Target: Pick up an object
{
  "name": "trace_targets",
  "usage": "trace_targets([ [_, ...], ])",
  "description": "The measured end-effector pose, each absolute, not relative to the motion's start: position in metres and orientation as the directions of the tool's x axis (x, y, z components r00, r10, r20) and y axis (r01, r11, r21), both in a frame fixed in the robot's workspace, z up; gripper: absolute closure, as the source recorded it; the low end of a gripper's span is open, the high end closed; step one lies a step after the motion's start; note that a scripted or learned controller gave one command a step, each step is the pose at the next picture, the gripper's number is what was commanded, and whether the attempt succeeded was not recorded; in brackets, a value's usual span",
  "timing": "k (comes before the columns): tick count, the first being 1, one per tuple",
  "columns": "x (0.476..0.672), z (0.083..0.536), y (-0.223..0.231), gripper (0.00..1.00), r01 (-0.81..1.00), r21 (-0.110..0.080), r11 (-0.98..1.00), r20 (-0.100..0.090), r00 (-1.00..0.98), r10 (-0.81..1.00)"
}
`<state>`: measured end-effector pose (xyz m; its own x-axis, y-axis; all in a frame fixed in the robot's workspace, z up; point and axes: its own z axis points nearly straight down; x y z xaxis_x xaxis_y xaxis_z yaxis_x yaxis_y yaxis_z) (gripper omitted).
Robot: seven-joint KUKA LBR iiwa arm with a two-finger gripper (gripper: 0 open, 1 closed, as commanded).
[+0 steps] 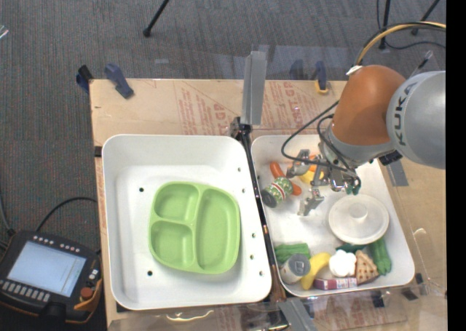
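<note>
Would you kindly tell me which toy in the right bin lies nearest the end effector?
The green-and-white striped round toy, just left of the end effector. The banana and the other toys lie clustered along the bin's near edge.

A single fixed camera looks down at a slant from above the plywood bench [182, 104], taking in both shallow white plastic bins [124, 169] and surrounding grey carpet floor [44, 46].
</note>
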<state>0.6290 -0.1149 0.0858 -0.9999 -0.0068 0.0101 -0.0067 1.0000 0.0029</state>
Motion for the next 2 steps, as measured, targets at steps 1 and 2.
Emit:
trace_targets([
  [1,0.645,0.088,-0.08,0.0,0.216,0.002,0.976,-0.003,-0.976,0.216],
  [2,0.649,0.104,-0.078,1.0,0.211,0.004,0.978,-0.017,-0.977,0.211],
])
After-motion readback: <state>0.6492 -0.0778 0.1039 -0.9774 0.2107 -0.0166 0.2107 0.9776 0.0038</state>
